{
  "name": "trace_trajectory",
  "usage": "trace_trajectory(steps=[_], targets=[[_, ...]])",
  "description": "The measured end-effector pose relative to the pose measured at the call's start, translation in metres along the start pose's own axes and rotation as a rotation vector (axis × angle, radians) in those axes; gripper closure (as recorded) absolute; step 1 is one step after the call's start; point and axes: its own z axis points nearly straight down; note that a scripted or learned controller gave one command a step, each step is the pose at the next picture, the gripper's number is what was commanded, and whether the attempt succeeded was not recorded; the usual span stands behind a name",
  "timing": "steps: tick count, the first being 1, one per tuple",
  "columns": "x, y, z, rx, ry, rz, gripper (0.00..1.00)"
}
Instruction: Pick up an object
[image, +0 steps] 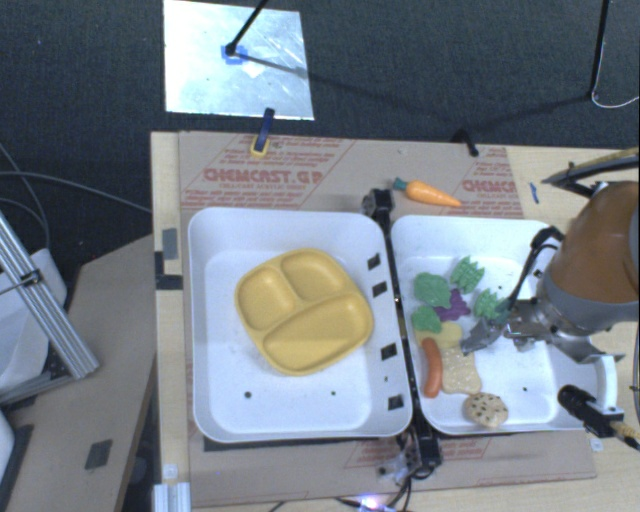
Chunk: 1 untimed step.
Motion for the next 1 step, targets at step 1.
trace_trajectory(steps=[1], targets=[[0.1062,-0.0013,-0.0328,-0.017,-0.002,-0.012,0.00]])
